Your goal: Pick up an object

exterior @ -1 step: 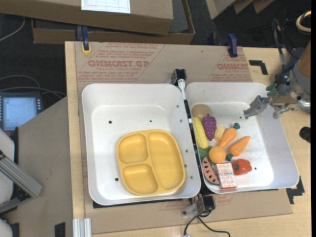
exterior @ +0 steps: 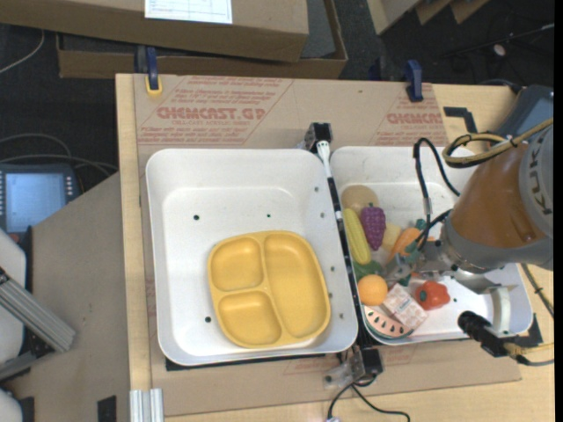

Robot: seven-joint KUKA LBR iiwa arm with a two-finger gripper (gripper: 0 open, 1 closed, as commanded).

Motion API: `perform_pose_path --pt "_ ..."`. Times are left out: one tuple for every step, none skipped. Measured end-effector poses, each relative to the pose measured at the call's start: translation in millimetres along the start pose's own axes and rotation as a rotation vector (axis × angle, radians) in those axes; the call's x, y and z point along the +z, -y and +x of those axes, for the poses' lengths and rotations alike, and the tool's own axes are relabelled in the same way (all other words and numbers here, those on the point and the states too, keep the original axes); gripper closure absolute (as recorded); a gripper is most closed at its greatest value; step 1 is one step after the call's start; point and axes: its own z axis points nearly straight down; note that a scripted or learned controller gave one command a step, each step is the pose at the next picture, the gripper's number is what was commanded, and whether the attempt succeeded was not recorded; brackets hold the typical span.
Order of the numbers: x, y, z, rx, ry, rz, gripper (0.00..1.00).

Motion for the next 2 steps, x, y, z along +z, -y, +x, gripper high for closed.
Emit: perform_pose_path --pt "-17.5 -3.5 -2.2 0.001 0.003 -0.012 1.0" --pt "-17.1 -3.4 -2.2 0.001 0.003 -0.011 0.0"
